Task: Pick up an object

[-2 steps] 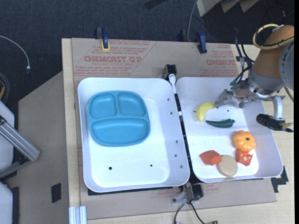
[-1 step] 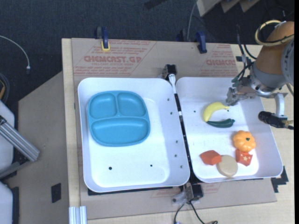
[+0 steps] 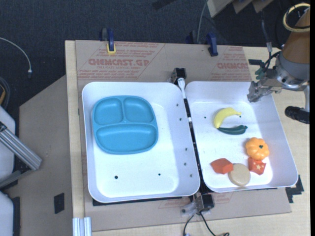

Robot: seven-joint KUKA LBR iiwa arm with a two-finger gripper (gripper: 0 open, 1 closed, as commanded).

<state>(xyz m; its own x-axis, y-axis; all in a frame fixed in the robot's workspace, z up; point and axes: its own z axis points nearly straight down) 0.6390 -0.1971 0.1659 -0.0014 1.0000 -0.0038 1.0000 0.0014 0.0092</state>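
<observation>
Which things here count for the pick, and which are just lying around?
For the pick: gripper, over the right bin's far corner; in that bin a yellow banana, dark green pepper, orange pumpkin, red block, beige disc, small red strawberry-like piece.

Lying about: blue divided plate in the left bin; blue clamps.

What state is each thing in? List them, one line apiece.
gripper: over the right bin's far edge, nothing seen between its fingers
banana: lying loose in the right bin, touching the green pepper
orange pumpkin: resting upright
red pieces: lying flat
beige disc: lying flat
blue divided plate: right side up in the left bin, compartments bare
</observation>
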